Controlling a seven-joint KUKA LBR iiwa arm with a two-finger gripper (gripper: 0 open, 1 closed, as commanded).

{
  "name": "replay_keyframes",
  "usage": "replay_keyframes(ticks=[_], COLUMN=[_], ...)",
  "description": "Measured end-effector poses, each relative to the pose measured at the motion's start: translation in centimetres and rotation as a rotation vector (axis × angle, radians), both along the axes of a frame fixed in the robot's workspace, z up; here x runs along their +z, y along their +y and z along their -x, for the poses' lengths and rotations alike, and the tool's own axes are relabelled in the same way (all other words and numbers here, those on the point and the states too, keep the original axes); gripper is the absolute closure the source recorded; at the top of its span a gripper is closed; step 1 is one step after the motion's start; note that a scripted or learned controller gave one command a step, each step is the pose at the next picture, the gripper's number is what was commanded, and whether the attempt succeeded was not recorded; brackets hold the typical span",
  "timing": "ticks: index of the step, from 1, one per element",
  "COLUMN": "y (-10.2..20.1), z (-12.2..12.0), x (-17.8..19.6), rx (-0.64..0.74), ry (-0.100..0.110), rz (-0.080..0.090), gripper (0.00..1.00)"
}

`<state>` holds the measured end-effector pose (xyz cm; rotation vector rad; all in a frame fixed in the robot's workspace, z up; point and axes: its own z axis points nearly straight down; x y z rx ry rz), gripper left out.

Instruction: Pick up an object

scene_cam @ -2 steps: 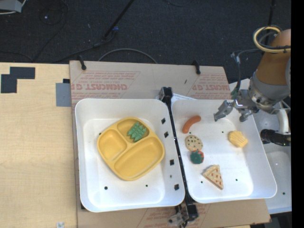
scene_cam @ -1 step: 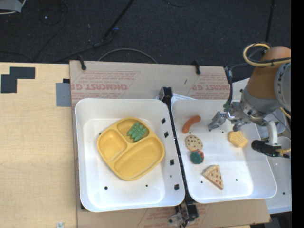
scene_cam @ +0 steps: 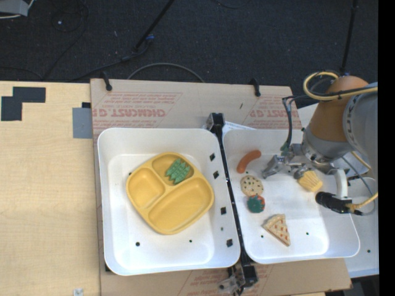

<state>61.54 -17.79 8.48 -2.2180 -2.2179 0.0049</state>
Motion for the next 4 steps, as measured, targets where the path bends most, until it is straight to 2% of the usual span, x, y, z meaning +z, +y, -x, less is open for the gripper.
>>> replay_keyframes(ticks=[1,2,3,4], y=[0.0,-0.3,-0.5,0.5], z=[-0.1,-0.2,-0.7,-0.7], x=[1.3,5.5,11.7,16.9], rx=[0.000,-0.001,0.001,0.003], ry=[-0.002,-0.006,-0.009,-0.010], rz=[0.001,0.002,0.002,0.002], gripper=[1.00,1.00,1.00,1.00])
